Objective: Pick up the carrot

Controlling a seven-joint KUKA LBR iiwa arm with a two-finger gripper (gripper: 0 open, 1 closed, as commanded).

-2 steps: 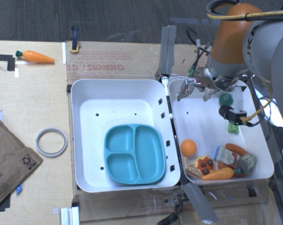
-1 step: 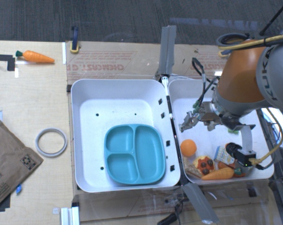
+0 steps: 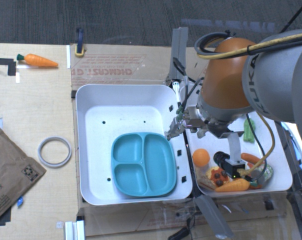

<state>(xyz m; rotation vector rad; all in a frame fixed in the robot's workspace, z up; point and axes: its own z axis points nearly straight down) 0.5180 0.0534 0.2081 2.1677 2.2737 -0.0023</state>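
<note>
In the camera view, the carrot (image 3: 233, 186) is lying in the right bin (image 3: 283, 179), at about 6 o'clock of it, with an orange ball (image 3: 201, 157) at its 10 o'clock. The gripper (image 3: 198, 126) is hanging over that bin's left wall (spread or pressed together, I cannot tell). Nothing is showing in its grip, so I am judging the pick as not begun: reaching down, closing and lifting are remaining.
</note>
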